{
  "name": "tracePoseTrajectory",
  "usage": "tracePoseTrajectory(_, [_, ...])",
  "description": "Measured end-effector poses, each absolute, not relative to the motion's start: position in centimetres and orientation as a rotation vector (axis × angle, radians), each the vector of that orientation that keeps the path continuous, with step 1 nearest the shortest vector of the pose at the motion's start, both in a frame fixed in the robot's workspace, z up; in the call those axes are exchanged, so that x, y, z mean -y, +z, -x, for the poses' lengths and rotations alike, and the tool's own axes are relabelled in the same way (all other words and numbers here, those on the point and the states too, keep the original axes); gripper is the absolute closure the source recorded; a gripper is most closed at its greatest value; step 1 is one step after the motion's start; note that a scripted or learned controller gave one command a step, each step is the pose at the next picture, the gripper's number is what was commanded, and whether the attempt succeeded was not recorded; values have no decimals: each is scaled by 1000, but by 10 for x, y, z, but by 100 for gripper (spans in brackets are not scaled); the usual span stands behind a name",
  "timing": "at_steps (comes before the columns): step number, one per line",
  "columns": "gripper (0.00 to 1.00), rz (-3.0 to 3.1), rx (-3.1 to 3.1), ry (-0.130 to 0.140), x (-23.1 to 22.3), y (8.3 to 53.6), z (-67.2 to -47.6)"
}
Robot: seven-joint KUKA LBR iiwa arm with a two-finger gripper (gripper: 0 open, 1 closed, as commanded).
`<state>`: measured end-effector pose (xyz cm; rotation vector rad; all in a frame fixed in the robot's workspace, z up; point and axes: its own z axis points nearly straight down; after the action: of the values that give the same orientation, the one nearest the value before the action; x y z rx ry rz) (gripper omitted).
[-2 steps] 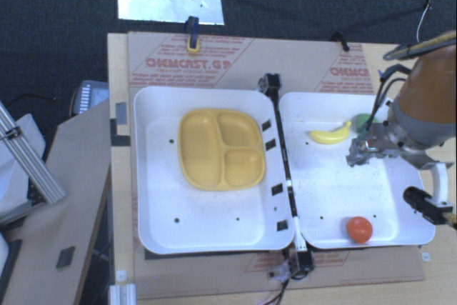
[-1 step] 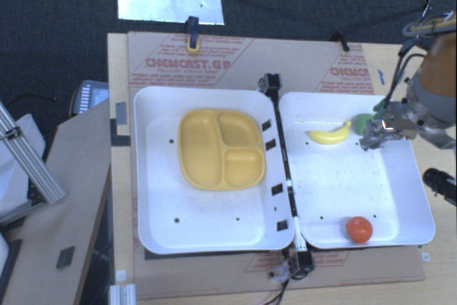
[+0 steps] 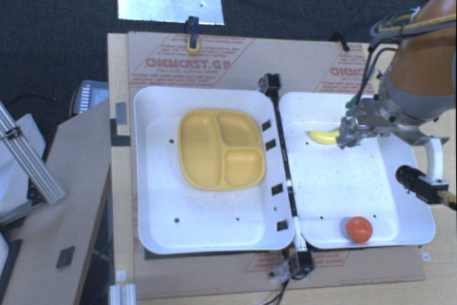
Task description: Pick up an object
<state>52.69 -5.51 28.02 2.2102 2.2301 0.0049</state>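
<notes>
While the arm (image 3: 421, 61) reaches in over the right bin (image 3: 321, 225), its claw (image 3: 348, 133) hangs right at the end of a small yellow banana (image 3: 323, 137) lying near the bin's far edge. Whether that claw is spread or pinched, I can't tell; its tips are a dark blur against the fruit, and nothing shows as gripped. That banana looks light, likely smooth toy plastic, curved and a bit slippery, so across the fat middle is the place to pinch. Down by the near edge sits a round orange ball (image 3: 359, 228), which would roll off a sloppy squeeze. Over in the left bin (image 3: 157, 225) rests a yellow divided plate (image 3: 220, 148). The banana's right end is hidden behind the claw.
</notes>
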Motion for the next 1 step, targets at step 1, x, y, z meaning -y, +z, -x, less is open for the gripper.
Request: tracePoseTrajectory(1, [100, -2210, -2231, 5, 4, 280, -533])
